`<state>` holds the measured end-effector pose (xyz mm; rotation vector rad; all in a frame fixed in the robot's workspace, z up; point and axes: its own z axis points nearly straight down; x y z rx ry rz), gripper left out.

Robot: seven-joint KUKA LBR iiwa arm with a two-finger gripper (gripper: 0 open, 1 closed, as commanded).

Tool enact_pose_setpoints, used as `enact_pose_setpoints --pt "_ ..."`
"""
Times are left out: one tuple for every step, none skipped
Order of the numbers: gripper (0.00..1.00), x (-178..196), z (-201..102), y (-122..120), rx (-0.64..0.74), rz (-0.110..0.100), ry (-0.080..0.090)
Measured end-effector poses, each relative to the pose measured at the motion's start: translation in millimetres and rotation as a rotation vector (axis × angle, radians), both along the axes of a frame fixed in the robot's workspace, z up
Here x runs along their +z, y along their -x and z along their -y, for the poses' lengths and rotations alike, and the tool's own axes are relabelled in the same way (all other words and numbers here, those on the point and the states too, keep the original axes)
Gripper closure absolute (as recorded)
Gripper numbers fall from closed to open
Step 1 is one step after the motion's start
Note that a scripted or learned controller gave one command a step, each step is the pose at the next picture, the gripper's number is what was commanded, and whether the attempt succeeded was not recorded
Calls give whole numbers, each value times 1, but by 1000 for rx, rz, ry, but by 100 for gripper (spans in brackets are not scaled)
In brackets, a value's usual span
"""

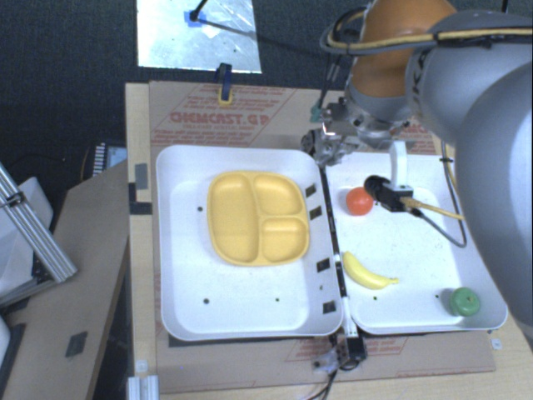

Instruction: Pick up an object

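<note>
the grey arm (475, 98) takes up the upper right of the camera view, its orange band at the top, and bends down toward the far side of the bench. under both bins lies a brown cardboard sheet (225, 115) with red print along its far edge.

the left bin (179, 248) holds 1 thing, a yellow plate (254, 219) with 3 compartments, lying flat near the bin's middle. the right bin (416, 257) holds 3 small things, all well apart from each other.

the gripper (331, 147) hangs at the far end of the seam where the 2 bins meet, over the right bin's far left corner. whether it is wide or narrow cannot be told from this angle, since it is small and blurred here.

a yellow banana (366, 272) lies flat by the right bin's left wall, toward the near side. a green round thing (464, 301) sits in the near right corner. a red ball (359, 201) rests nearer the gripper than the others, but clear of it.
</note>
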<state>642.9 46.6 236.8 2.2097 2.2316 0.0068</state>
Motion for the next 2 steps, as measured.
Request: enact_pose_setpoints --pt "100 4 -51 -11 0 0 -1" --pt "0 4 -47 -11 -4 -2 2"
